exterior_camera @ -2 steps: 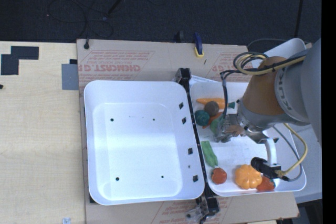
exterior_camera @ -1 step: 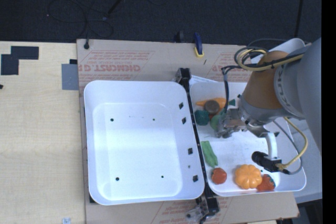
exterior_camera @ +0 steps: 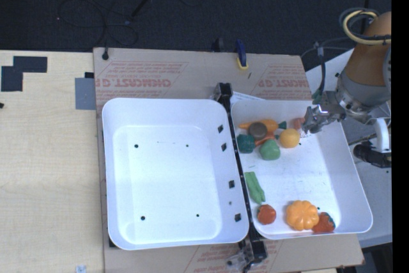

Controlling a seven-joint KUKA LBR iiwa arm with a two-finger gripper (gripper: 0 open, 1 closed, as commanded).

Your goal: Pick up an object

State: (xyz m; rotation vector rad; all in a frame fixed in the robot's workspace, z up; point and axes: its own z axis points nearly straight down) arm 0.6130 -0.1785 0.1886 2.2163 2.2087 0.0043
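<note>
The gripper [exterior_camera: 311, 121] hovers over the right bin's [exterior_camera: 348, 166] far edge, just right of a yellow ball [exterior_camera: 289, 138]; whether it is apart or together, I cannot tell. Nothing is grasped; next it likely must descend onto the ball.

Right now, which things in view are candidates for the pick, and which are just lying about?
Belongs to the job:
gripper, over the right bin
yellow ball
green round piece
teal piece
long green piece
red tomato
orange pumpkin

Just lying about:
left bin
cardboard sheet
blue clamp
</note>
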